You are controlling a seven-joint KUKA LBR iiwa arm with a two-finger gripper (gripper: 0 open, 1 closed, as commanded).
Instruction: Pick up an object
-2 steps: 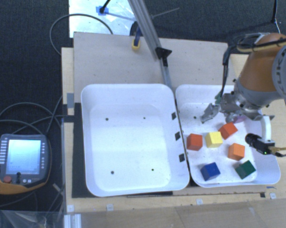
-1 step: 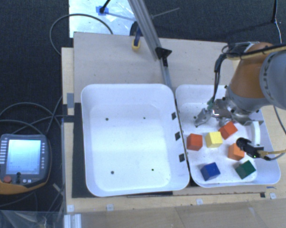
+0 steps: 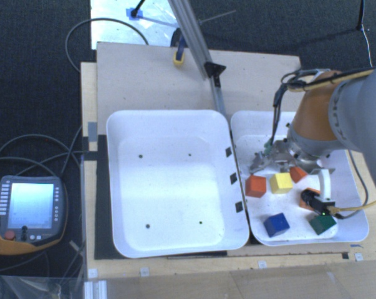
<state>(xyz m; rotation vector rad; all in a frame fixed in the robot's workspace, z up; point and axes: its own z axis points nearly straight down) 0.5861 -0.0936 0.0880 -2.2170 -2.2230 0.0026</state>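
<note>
So the arm is parked over the right bin, with the gripper hanging low just above the little cluster of blocks. Honestly can't tell what state the gripper is in, the wrist hides most of it, and nothing looks lifted.

All the blocks are in the right bin: an orange cube nearest the divider, a yellow cube just beside it on the right, a smaller orange block peeking out from under the gripper, then a blue cube and a green cube along the near side. The left bin sits alongside.

My read: this is the reach/approach step, before any grasp. The next move needs the gripper lined up over one block, probably yellow or orange, then a straight drop and a squeeze.

As for orientation, these are cubes, so no real long axis. The orange and blue ones sit a bit rotated against the bin walls.
</note>
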